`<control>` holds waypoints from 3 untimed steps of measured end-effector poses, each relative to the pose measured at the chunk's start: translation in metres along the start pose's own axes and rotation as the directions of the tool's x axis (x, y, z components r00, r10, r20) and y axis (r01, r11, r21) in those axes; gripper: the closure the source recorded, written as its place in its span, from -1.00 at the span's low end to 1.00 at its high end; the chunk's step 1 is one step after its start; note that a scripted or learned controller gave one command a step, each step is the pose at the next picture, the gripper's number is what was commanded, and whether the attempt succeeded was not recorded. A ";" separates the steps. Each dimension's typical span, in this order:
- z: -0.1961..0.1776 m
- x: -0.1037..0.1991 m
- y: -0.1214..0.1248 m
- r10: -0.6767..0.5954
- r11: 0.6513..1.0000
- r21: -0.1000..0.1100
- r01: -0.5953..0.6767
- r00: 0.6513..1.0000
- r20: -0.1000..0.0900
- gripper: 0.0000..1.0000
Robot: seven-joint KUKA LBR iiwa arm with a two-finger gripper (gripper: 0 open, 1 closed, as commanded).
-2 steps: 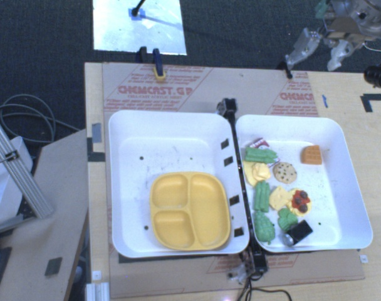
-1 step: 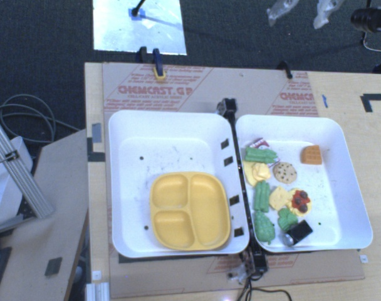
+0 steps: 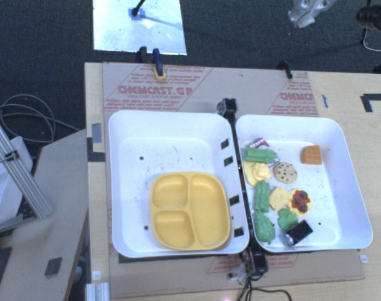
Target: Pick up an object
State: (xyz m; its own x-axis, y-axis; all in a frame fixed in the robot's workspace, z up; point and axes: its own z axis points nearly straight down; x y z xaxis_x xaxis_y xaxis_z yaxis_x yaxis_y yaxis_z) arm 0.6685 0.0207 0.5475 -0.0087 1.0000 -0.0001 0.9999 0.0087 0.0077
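The right white bin (image 3: 341, 168) holds several toy food pieces. Among them are an orange square cracker (image 3: 311, 154), a round speckled cookie (image 3: 284, 172), a green piece (image 3: 260, 155) near the divider and a yellow piece (image 3: 258, 173) below it. Further forward lie a long green piece (image 3: 261, 196), a red and yellow piece (image 3: 300, 200), another green piece (image 3: 264, 226) and a small black object (image 3: 298, 232). My gripper (image 3: 305, 8) hangs blurred at the top right, over the dark floor beyond the bench. It is far from both bins, with nothing seen in it.
The left white bin (image 3: 140, 149) bears a yellow divided plate (image 3: 190, 209). A black divider (image 3: 237, 174) runs between the bins. A shiny metal sheet (image 3: 139, 16) lies on the floor at the back left. A yellow clamp (image 3: 159, 68) sits on the bench's far edge.
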 end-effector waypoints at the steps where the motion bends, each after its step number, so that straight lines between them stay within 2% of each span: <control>1: 0.013 0.106 0.000 -0.006 1.000 0.007 0.006 1.000 -0.004 1.00; 2: 0.012 0.206 -0.020 -0.006 1.000 0.006 0.006 1.000 -0.005 1.00; 3: 0.011 0.215 -0.053 0.002 1.000 0.007 -0.002 1.000 -0.002 1.00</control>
State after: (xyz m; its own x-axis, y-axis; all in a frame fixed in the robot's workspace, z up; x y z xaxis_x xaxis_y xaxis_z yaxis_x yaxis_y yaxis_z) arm 0.6141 0.2352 0.5356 -0.0065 1.0000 0.0016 1.0000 0.0065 0.0010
